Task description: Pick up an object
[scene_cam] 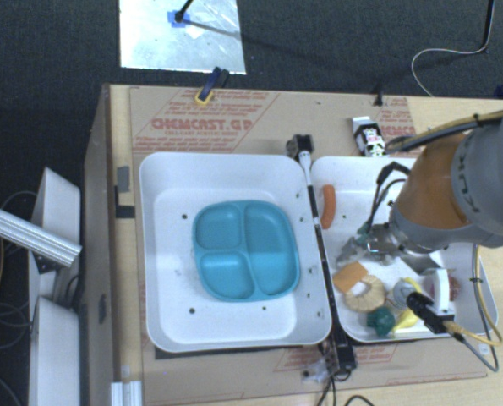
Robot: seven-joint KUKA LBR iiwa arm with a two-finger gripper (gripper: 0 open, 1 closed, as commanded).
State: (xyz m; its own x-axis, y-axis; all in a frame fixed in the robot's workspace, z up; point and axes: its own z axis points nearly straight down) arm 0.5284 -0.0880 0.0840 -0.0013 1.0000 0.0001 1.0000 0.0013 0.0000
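The grey arm's end effector [358,245] hangs low in the right white bin [346,174]; I cannot tell its state. Just near it lie a tan ring-shaped toy [365,289] and a small green toy [382,320]. An orange sausage-shaped toy [327,205] lies far left. The left white bin [162,184] holds a blue divided plastic plate [246,250].

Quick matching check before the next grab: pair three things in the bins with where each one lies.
Things:
1. blue divided plate
2. orange sausage-shaped piece
3. tan ring-shaped piece

Places:
A. right bin, lower part, near the gripper
B. middle of the left bin
C. right bin, along its left wall

Pairs: 1-B, 2-C, 3-A
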